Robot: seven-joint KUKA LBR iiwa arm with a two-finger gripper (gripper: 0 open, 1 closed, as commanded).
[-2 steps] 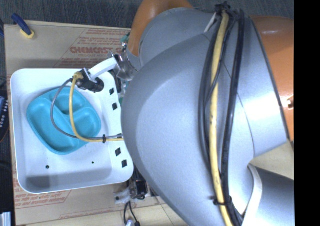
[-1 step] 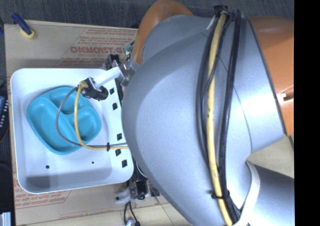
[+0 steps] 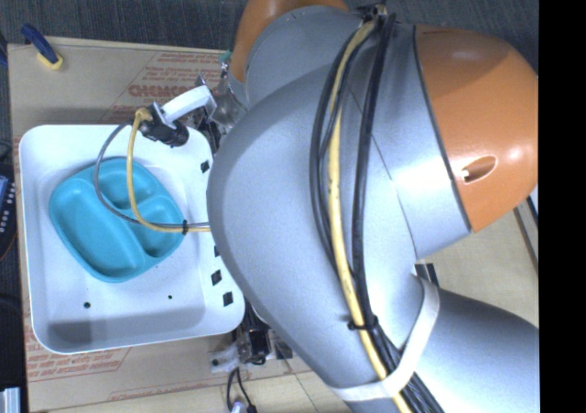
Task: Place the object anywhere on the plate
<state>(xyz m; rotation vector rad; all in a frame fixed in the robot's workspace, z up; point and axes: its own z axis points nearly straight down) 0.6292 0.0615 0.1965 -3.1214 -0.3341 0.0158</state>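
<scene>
A light blue plate [image 3: 108, 219] with two compartments lies in the left white bin [image 3: 55, 301], toward its upper middle. The grey and orange arm [image 3: 366, 182] covers most of the camera view from the right and hides the right bin. Its wrist end, with a white fitting [image 3: 188, 104] and black connector, sits at the bin's upper right edge. A yellow cable [image 3: 137, 191] loops down over the plate. The gripper's fingers and any object are hidden behind the arm.
Brown cardboard [image 3: 119, 72] lies under the bin. A blue and yellow item [image 3: 41, 45] rests at the top left beyond the bin. The bin's lower part [image 3: 119, 310] shows bare white floor with a few small dark dots.
</scene>
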